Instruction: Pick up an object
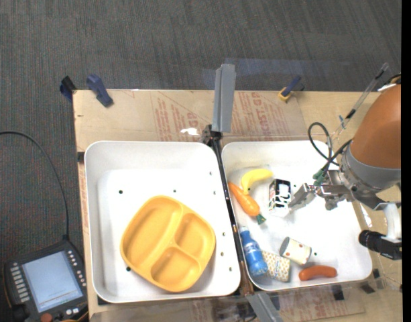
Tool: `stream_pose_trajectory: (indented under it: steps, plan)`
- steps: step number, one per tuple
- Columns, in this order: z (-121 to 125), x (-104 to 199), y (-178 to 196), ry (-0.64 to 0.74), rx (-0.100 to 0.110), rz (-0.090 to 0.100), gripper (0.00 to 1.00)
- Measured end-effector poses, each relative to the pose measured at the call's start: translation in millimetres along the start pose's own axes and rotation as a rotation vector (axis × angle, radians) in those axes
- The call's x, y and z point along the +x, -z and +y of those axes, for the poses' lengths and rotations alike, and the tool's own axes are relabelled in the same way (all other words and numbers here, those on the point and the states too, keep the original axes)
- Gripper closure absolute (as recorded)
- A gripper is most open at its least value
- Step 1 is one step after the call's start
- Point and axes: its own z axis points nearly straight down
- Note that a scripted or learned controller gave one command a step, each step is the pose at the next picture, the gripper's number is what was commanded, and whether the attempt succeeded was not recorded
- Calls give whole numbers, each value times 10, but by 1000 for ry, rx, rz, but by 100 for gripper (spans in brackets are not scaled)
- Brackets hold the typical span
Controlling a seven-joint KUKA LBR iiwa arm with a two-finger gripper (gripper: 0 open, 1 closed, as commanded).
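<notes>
Hovering low in the right bin [339,156], the claw [296,198] is seen against a black-and-white carton [280,196]; whether it is wide or narrow cannot be told. The banana [256,178] and carrot [245,202] just beyond could be nudged, or the carton tipped.

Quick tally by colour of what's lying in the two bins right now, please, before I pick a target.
Yellow: 2, the divided plate in the left bin, and the banana
Orange: 2, the carrot and the sausage
Blue: 1, the bottle
White: 3, the black-printed box, the small cup and the patterned packet
Total: 8; all but the plate are in the right bin.
</notes>
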Motion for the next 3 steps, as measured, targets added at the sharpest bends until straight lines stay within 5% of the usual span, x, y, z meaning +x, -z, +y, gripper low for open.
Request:
stream_pose_trajectory:
  steps: [1, 2, 3]
  plan:
    - [686, 143, -1146, 90, -4, -1, 0]
    - [682, 116, -1051, 82, -4, 0, 100]
    - [917, 759, -145, 74, -4, -2, 100]
